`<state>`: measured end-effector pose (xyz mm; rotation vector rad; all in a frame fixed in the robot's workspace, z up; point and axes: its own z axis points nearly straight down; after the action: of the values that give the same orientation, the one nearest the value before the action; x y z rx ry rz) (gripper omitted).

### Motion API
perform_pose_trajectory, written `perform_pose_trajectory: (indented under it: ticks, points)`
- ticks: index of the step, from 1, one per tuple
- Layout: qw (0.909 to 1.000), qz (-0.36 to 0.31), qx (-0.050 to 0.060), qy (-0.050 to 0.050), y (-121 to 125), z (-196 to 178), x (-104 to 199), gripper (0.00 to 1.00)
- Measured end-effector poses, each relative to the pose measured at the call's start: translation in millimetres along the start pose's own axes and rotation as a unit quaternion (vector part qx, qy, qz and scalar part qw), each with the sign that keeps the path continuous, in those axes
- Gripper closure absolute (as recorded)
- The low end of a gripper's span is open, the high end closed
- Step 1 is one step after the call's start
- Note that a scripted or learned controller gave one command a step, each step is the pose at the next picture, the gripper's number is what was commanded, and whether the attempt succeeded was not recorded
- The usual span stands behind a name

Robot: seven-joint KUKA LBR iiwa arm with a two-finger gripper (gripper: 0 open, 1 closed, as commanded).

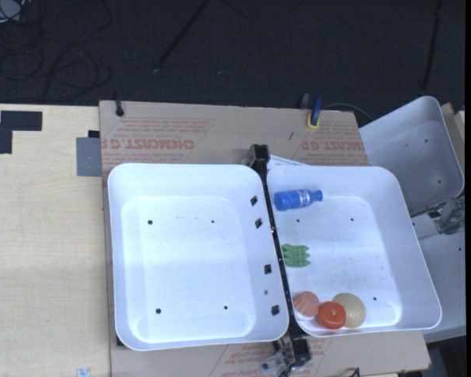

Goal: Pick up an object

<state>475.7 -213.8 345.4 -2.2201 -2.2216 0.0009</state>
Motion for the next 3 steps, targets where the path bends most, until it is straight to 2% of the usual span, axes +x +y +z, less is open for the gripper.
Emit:
perform_pose_trajectory:
  ticks: [1, 2, 3]
  points:
    - [1.0, -0.001, -0.001, 0.0, 4.8, -20.9, 2.3, 1.0]
    - [1.0, 0.001, 0.002, 0.001, 0.0, 11.1, 8.4, 1.0]
    - [1.0, -0.001, -0.001, 0.0, 16.7, -1.3, 0.8, 1.0]
